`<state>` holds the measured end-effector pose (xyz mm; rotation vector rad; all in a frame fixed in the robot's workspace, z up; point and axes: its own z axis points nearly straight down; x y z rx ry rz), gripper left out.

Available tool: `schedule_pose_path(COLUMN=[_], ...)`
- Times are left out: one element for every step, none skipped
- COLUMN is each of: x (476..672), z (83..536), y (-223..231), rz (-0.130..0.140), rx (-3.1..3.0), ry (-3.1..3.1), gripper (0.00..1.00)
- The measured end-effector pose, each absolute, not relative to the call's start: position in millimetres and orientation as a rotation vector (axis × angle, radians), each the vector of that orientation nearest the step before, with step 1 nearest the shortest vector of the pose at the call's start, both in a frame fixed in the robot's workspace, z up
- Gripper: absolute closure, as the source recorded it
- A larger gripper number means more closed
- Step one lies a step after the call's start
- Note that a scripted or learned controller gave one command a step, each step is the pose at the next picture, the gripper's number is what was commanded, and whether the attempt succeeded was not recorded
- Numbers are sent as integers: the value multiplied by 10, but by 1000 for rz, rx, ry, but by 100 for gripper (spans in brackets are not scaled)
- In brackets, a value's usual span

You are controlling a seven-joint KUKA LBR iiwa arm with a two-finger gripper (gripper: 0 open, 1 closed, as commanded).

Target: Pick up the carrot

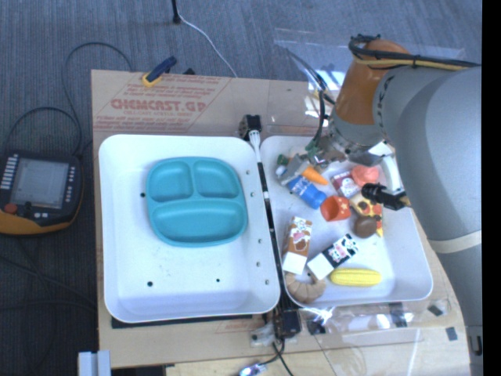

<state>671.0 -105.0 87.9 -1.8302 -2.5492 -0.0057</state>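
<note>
Reached in over the far right corner of the right bin [416, 266] with the grey arm [438, 131]. Hung the gripper [327, 149] low by that bin's far edge; couldn't tell how wide it stood. Spotted the carrot [315, 175] just beside it, toward the bin's middle, crowded by other toys. Judged it light, stiff and slick; best pinched across its thicker middle.
</note>
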Motion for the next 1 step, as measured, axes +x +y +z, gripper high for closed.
schedule_pose_path(x=[6721], z=[954], y=[-1072], rz=[3], rx=[-1831], ry=[-2557], gripper=[100])
